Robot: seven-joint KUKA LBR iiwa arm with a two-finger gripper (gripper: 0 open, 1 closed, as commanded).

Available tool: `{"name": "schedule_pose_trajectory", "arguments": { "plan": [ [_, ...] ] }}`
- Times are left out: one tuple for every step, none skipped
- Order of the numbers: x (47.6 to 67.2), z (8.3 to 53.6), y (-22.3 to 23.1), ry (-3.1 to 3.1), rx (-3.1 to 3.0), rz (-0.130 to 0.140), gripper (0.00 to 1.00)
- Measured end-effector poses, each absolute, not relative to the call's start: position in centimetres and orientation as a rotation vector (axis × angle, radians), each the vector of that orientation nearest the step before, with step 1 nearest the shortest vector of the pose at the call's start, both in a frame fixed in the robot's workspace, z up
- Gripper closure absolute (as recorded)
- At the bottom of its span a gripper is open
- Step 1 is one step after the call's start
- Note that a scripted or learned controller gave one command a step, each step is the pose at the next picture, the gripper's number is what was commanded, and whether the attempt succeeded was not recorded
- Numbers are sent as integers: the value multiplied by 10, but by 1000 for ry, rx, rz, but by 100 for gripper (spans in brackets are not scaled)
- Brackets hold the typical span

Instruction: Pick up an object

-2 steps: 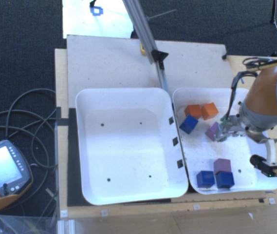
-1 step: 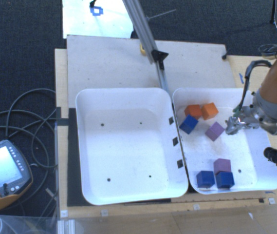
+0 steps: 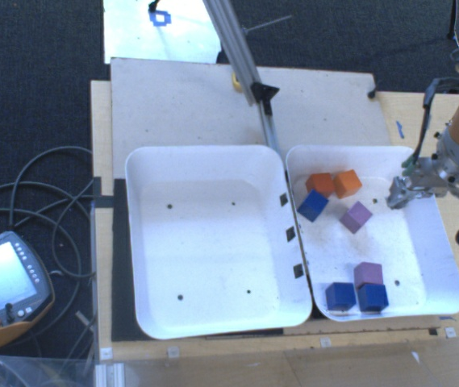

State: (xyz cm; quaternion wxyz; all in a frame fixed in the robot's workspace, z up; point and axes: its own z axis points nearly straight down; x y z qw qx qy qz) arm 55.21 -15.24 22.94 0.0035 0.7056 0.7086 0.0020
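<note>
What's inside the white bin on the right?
The right bin holds seven blocks: two orange, three blue, two purple. Anything beneath them is hidden.

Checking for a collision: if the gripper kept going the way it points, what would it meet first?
Probably the lone purple cube, left of the gripper in the right bin; height is unclear, so it might pass above.

No legible txt, labels, brands or nos. anywhere. Teach pendant (image 3: pixel 3 285) at lower left has a lit screen, but too washed out to read. Blue mark (image 3: pixel 159 17) on the pale sheet up top is too small to tell if it's a sign.
</note>
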Motion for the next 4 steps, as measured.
{"name": "schedule_pose_trajectory", "arguments": {
  "plan": [
    [554,270,-153,2222,2212,5,100],
    [566,254,-100,2233,2210,3,100],
    [582,257,-40,2233,2208,6,100],
    [597,260,8,2232,2209,6,100]
  ]
}}
